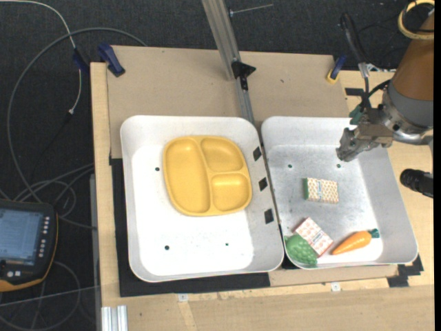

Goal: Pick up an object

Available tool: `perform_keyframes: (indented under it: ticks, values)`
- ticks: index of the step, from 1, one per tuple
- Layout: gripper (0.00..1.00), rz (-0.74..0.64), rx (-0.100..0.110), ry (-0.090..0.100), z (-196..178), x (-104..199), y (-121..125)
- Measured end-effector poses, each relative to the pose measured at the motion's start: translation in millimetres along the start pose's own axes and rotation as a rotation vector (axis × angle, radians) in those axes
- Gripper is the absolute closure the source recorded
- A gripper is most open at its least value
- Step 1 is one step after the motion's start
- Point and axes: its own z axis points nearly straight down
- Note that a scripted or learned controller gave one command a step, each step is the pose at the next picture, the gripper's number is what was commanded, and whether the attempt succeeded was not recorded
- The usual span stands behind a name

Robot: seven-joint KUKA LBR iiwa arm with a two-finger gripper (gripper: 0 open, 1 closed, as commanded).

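Patterned box [322, 189] lying flat mid-floor of right bin [393, 205], long axis across bin. Set below and slightly left of gripper [346, 150], well apart. State of fingers: cannot tell. Nothing seen gripped.

Two bins [138, 185], one plate [207, 174], four items [322, 189].

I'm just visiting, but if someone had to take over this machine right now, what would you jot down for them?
Gripper: over the upper part of the right bin, holding nothing.
In that bin: a small patterned box in the middle; a red-and-white packet, a green toy and a toy carrot along the near edge.
Left bin: a yellow divided plate.
Done: nothing picked up yet.
Left: grab one object and lift it.
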Motion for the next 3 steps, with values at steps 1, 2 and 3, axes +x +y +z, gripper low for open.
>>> perform_keyframes:
  ticks: [1, 2, 3]
  values:
    - [1.0, -0.005, 0.01, 0.004, 7, 63, 3]
    - [1.0, -0.005, 0.013, 0.005, 25, 118, -2]
    - [1.0, -0.005, 0.013, 0.004, 38, 169, -9]
